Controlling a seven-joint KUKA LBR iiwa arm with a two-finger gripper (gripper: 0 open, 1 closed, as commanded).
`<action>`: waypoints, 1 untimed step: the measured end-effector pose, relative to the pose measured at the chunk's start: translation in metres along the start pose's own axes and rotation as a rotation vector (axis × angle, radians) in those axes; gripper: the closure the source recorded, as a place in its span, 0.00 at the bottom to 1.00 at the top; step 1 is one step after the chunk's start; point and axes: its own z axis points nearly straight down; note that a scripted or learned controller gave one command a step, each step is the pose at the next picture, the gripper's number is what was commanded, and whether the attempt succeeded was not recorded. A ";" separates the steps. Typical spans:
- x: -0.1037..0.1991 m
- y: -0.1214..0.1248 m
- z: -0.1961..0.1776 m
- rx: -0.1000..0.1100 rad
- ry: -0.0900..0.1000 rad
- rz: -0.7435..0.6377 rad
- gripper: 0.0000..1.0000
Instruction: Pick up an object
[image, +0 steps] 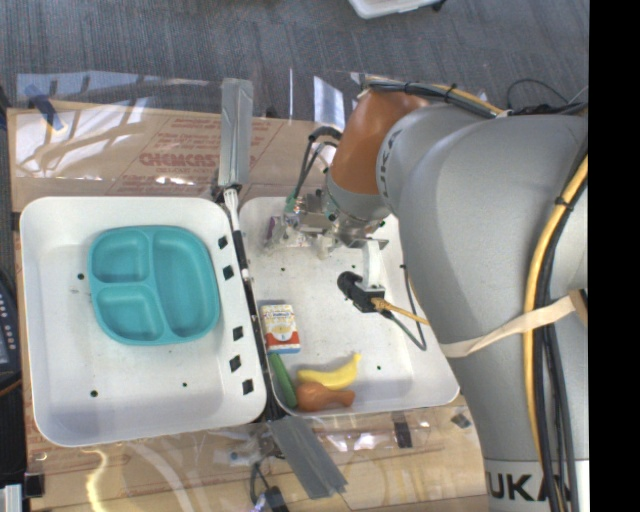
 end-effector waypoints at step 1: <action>-0.049 0.006 -0.032 -0.005 -0.001 -0.169 0.00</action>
